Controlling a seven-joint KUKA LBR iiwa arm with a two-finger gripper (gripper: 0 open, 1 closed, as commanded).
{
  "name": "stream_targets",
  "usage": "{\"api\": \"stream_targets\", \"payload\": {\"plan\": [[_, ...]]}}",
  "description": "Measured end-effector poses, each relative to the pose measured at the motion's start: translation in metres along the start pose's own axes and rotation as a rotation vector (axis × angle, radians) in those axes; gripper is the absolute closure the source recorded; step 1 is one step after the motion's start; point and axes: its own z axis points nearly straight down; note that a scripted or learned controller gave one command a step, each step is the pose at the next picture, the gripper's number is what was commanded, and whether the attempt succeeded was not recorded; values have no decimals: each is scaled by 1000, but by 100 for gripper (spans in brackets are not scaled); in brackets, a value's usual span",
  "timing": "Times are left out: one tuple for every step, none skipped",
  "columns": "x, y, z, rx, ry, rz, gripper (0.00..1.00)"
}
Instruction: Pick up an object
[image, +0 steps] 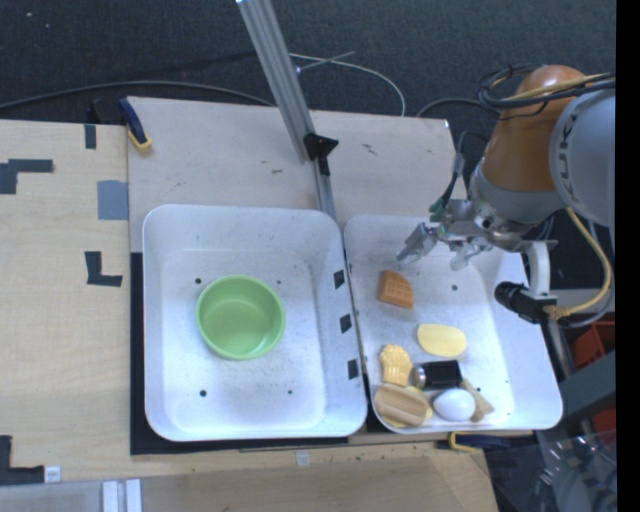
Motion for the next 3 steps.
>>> {"api": "stream_targets", "payload": {"plan": [[0, 0, 0, 0, 0, 0, 0], [6, -2, 64, 6, 0, 0, 0], [7, -4, 118, 7, 0, 1, 0]]}}
